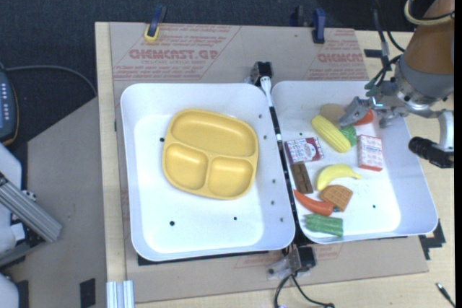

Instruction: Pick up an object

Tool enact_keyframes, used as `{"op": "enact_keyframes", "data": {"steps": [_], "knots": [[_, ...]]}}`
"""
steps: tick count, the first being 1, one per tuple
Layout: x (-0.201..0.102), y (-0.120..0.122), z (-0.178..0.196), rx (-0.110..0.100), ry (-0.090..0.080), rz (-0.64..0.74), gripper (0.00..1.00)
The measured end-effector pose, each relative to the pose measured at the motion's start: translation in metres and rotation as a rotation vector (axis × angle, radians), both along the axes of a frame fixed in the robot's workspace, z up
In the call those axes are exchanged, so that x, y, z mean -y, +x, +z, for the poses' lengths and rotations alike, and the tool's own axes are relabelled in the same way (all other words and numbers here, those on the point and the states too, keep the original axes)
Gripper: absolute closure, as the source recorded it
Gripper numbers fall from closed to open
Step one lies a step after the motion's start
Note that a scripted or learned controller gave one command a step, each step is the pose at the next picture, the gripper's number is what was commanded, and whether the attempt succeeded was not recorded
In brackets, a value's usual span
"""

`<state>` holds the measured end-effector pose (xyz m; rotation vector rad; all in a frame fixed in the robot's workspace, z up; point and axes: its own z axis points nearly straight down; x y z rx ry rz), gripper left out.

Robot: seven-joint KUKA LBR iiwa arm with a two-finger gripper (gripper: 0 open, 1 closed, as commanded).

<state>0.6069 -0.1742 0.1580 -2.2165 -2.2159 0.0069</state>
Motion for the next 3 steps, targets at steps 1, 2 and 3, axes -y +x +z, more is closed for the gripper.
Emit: {"op": "enact_keyframes", "data": {"steps": [1, 2, 3], "knots": [[0.002, 0.0, -0.044, 0.002, 0.0, 0.0, 0.0], [0.001, 0.005, -0.065, 0.017, 0.0, 0.001, 0.0], [0.001, 0.01, -0.049, 0.036, -0.004, 0.003, 1.0]]}}
